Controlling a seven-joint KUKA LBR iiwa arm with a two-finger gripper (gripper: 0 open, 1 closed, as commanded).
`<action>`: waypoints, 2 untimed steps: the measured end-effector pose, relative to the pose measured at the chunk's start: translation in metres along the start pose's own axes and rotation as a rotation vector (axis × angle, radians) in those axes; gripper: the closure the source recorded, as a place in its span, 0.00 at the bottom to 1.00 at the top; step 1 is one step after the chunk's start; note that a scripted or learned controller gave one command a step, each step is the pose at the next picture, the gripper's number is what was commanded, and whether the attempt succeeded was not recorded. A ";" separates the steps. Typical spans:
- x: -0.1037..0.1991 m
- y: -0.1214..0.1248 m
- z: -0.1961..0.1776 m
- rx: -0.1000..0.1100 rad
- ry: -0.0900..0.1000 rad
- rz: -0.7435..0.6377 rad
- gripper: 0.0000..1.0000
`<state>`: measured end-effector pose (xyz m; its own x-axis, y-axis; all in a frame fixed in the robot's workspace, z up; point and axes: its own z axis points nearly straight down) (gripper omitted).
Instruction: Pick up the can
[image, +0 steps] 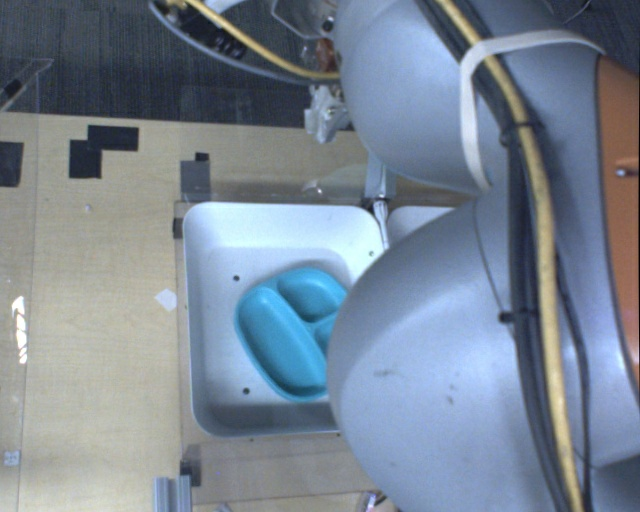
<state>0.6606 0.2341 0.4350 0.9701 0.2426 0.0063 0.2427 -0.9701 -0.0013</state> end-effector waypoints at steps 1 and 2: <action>-0.043 0.019 0.089 -0.001 -0.005 0.021 1.00; -0.013 0.020 -0.001 0.000 -0.002 -0.032 1.00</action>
<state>0.6533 0.2112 0.4359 0.9620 0.2731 0.0044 0.2731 -0.9620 -0.0010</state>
